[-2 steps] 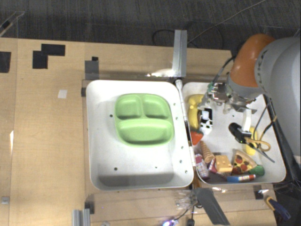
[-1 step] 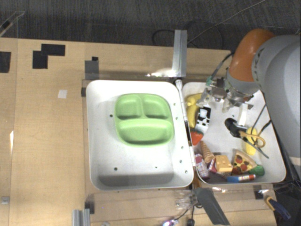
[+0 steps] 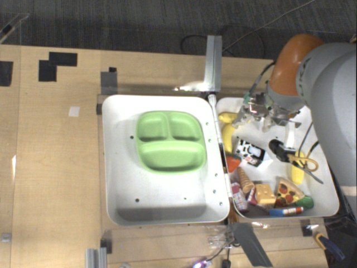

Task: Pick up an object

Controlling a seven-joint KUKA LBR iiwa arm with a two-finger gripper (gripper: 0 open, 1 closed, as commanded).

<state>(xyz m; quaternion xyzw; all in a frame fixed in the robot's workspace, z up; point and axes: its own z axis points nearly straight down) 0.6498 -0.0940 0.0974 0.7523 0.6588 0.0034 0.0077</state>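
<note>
One banana (image 3: 227,128) lies lengthwise far-to-near at the right bin's (image 3: 329,201) left wall; gripper (image 3: 257,111) finger state unclear.

Two shallow white bins sit side by side on the wooden table (image 3: 50,166). The left bin (image 3: 120,194) carries a green divided tray (image 3: 169,140), lying flat near its middle. The right bin (image 3: 329,197) is crowded with small things: a yellow banana (image 3: 227,132) by its left wall, a black-and-white card (image 3: 249,151) near the middle, an ice-cream cone toy (image 3: 245,180), a pizza slice toy (image 3: 289,191) and a green marker (image 3: 293,205) along the near edge. The grey arm with its orange band (image 3: 290,66) reaches in from the right, and the tool (image 3: 257,115) hangs over the far part of the right bin, just beside the banana.
</note>
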